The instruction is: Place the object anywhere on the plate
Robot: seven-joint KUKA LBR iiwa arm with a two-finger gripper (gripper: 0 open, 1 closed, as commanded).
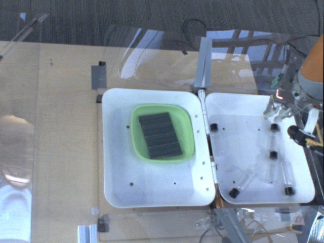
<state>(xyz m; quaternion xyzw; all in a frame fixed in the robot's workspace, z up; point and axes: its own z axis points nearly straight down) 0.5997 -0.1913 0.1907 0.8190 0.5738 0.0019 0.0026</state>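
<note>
A dark grey ribbed block (160, 134) lies flat inside the green plate (136, 135), which sits in the left white bin (116, 186) on the bench (50, 135), so I judge the placing done, with nothing left but to pull clear. My claw (279, 111) hangs over the upper right corner of the right white bin (238, 105), well apart from the plate; whether it is released or clenched I cannot tell.
</note>
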